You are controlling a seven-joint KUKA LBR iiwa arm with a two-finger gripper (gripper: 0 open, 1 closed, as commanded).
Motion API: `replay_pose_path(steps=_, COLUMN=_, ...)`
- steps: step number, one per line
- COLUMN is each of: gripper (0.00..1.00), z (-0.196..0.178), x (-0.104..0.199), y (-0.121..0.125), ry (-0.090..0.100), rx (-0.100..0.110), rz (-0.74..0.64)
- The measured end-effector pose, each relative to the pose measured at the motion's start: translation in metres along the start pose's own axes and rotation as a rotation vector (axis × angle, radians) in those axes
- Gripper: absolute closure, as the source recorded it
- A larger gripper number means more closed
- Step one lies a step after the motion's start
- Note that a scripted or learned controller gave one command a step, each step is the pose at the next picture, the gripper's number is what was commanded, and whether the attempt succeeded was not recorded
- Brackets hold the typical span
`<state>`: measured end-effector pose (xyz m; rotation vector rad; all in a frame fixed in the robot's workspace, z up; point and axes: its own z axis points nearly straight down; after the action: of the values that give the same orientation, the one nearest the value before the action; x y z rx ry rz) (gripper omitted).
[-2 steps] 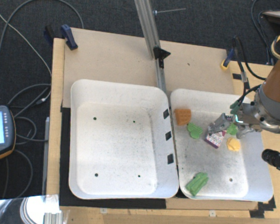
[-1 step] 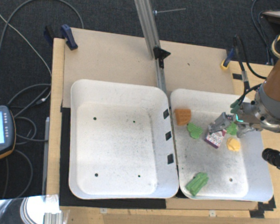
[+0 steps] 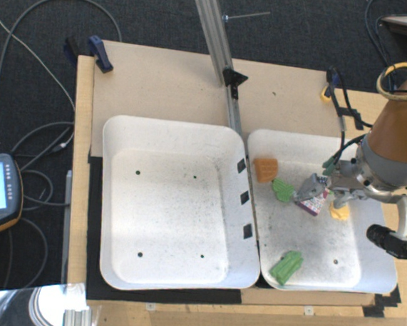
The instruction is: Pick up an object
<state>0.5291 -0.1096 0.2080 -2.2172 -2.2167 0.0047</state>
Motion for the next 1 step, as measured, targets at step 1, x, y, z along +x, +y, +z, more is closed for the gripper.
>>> replay_pose_path(steps=1, gripper=0.00, z=0.0428, x=0.0035, y=-0.0006, ry=0.000, rx=0.001, rz=0.000)
